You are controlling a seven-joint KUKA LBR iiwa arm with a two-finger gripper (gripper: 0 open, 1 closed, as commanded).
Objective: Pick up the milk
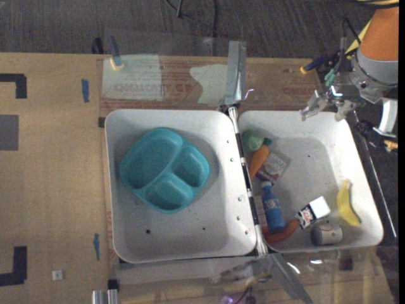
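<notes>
The milk, a small white carton with a red and dark end, lies tipped on its side near the front right corner of the right bin, crowded by a grey can just in front of it, a banana just to its right and an orange carrot-like toy to its left, so a descent could easily clip a neighbour, nudge the carton aside or close on the wrong thing. The jaws hang above the bin's far right corner, well apart from the milk, looking spread open with nothing between them.
</notes>
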